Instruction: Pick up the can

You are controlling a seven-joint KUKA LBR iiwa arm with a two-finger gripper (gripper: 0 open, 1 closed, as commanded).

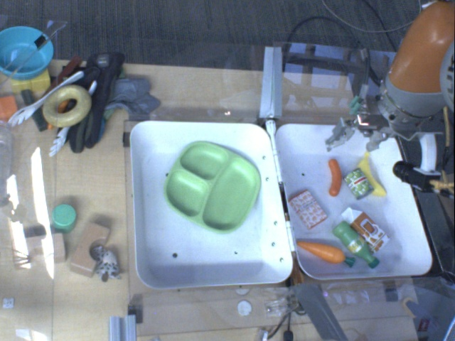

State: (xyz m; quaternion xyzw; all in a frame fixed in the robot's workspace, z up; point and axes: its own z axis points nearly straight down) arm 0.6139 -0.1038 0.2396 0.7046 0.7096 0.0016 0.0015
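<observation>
We see the gripper (pixel 357 135) hanging over the upper part of the right bin (pixel 419 258), its two fingers spread wide with nothing between them. The can (pixel 358 183), a small one with a green label, lies in that same bin at about six o'clock from the gripper, near but clearly apart from it. It rests against a yellow banana-like piece (pixel 375 178) at its three o'clock, and a small orange sausage-shaped toy (pixel 334 177) lies just beside it at nine o'clock.

Lower in the bin we find a patterned little box (pixel 308 209), a green bottle (pixel 354 243), an orange-and-white carton (pixel 369 229) and a carrot (pixel 323 251).

The left bin (pixel 153 261) holds a green divided plate (pixel 212 185). The bins sit on a pale wooden bench (pixel 85 190); at ten o'clock from the plate lie a blue bowl (pixel 25 50), a yellow ring (pixel 67 105) and dark clutter. Beyond the bench top edge we see dark grey carpet (pixel 178 13) with cables (pixel 348 9).
</observation>
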